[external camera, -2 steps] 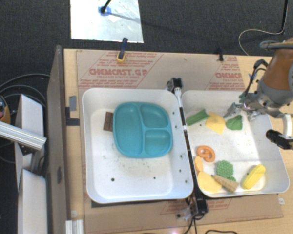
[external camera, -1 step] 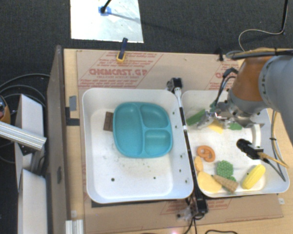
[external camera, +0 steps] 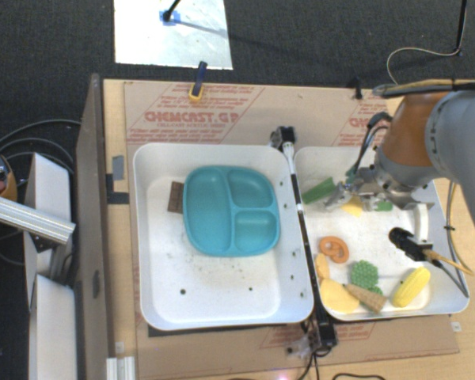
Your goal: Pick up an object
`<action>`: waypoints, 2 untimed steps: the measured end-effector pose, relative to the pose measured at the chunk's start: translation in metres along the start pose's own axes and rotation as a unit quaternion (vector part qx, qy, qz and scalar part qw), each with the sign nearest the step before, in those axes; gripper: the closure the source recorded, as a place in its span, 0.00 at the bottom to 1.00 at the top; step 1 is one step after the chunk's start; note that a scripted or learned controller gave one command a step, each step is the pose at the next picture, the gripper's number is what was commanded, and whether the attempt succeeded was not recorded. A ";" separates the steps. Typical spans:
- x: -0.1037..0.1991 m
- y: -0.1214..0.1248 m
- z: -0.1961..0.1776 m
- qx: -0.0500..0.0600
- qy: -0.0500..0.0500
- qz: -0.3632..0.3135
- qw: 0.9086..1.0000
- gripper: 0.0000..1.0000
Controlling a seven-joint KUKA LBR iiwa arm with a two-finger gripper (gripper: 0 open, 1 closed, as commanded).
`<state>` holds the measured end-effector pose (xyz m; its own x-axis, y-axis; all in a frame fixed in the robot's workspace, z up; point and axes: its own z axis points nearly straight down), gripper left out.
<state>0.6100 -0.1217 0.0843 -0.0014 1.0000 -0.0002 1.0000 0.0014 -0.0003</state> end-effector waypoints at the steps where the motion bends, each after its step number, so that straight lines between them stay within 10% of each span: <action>1: 0.026 0.060 -0.002 0.002 -0.001 -0.005 1.000 0.00; 2: 0.014 0.059 -0.002 -0.002 -0.001 0.000 1.000 0.00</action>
<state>0.6694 -0.1075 0.0858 -0.0008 1.0000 -0.0012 1.0000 0.0008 0.0039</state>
